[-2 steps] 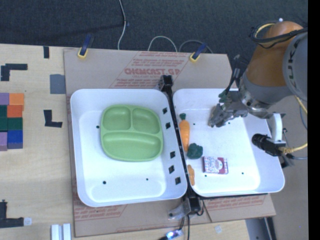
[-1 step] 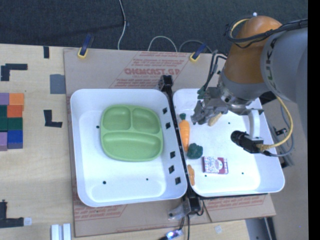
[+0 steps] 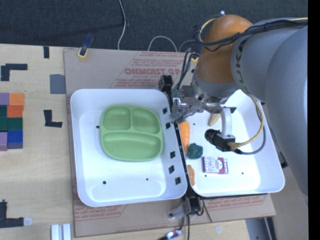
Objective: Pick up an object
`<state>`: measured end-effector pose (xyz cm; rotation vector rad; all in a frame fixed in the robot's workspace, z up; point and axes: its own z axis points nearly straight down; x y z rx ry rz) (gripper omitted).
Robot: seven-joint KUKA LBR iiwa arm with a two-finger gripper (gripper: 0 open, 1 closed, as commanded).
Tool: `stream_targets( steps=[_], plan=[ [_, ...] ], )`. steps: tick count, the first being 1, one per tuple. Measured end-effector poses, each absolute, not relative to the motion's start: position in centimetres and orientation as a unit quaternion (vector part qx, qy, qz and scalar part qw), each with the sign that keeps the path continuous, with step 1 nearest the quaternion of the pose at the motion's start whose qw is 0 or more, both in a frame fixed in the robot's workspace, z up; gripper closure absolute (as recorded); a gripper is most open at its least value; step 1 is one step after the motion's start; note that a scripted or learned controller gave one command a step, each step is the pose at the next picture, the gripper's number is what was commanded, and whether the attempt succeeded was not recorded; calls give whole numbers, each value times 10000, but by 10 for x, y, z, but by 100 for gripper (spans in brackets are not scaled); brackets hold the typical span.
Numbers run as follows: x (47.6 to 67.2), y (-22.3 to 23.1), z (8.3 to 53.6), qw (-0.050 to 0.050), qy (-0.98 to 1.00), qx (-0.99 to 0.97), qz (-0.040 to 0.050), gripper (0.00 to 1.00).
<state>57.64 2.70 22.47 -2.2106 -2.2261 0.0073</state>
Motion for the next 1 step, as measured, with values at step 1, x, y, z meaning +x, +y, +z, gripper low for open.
stream_targets(
  steps=[1],
  plan=[
    [592,84,221,18,-7098,-7044,20,100]
  ],
)
